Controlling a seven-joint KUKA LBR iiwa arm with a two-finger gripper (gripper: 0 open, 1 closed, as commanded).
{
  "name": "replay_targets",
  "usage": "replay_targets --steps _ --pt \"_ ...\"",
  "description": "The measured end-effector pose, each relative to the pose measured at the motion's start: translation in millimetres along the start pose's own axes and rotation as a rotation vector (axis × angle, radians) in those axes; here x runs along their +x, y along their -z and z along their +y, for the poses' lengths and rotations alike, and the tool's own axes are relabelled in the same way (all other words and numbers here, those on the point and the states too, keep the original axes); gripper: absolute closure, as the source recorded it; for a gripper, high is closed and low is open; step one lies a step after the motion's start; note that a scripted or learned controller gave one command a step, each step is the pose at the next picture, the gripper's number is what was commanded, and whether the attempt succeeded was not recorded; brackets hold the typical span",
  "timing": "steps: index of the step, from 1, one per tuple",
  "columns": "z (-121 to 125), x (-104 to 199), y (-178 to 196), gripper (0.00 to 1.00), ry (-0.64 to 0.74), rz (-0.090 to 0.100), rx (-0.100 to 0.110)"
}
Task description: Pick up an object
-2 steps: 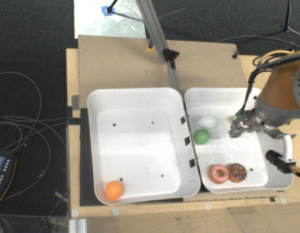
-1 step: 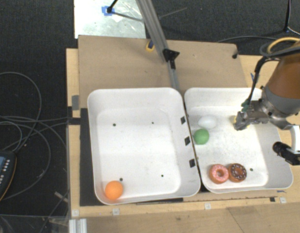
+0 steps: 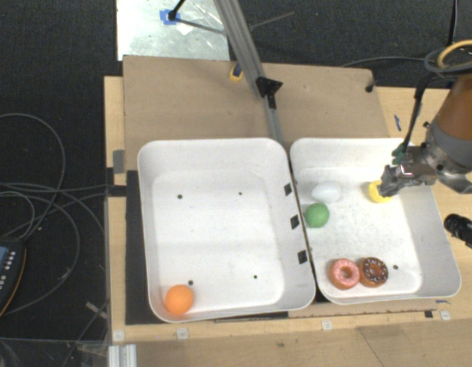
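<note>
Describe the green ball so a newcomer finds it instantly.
Look at the right bin, along its left wall. The green ball sits there, just below a white egg-shaped object. It is the one green item; the two donuts lie nearer the front.

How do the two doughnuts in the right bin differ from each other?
The pink doughnut has pink icing; the chocolate doughnut has dark brown icing with light specks. The pink doughnut lies on the side toward the left bin, the chocolate doughnut farther from it. They look alike in size and ring shape, lie flat side by side, seemingly touching, near the front wall of the right bin.
</note>
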State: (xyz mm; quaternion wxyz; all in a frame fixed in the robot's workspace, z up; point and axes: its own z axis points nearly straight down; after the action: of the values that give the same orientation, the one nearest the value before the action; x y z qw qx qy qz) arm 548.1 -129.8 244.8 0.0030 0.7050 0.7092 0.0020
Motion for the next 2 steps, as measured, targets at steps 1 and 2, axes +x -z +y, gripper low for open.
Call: replay_targets --steps 1,2 --pt "1 0 13 1.0 0.0 0.0 0.003" --pt "11 54 16 1.0 0.005 0.003 0.004"
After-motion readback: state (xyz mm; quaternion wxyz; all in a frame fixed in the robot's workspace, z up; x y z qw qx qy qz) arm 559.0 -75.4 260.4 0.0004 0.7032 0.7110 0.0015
